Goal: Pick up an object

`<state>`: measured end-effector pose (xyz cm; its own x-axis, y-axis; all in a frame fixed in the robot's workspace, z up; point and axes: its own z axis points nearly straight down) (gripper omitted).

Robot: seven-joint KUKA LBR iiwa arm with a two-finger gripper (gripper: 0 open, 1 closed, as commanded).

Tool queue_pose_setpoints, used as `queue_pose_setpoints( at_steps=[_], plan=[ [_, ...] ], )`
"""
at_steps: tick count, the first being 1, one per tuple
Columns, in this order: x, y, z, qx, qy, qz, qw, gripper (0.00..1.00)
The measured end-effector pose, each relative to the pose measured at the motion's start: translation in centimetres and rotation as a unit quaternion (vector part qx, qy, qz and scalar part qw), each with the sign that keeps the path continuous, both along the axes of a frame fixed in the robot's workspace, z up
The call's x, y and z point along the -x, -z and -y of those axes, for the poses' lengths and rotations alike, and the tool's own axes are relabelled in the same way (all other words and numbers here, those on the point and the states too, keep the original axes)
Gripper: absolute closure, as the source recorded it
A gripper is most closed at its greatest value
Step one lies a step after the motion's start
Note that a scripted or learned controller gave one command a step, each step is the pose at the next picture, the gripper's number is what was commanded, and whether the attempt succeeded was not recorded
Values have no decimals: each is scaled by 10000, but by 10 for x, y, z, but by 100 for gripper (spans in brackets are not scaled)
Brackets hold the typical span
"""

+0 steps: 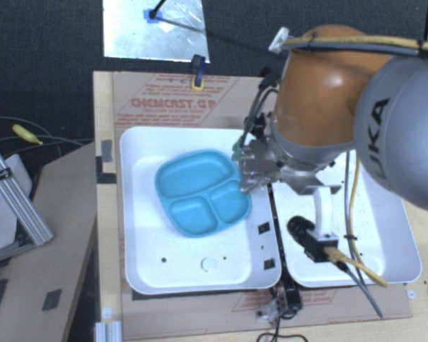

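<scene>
Camera view: arm reaches in from the right and the wrist covers mid-frame. Gripper (248,171) sits low by the divider between the two bins, at the right rim of the blue divided plate (196,194); contact unclear. Plate lies flat in the left bin (132,212), centre-left of frame, and it's the obvious candidate. The wrist blocks my sightline, so I can't tell if the claw is released or clenched. Nothing looks lifted. Right bin (406,258) is at lower right, mostly under the arm. My read: approach done, grasp unconfirmed, lift not yet done. The rim is thin, so it could slip.
</scene>
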<state>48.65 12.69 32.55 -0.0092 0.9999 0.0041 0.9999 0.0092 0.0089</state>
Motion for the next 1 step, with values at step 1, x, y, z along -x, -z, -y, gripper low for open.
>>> queue_pose_setpoints(
  at_steps=[1],
  plan=[
    [-1,-159,-10,-16,12,54,10000,100]
  ],
)
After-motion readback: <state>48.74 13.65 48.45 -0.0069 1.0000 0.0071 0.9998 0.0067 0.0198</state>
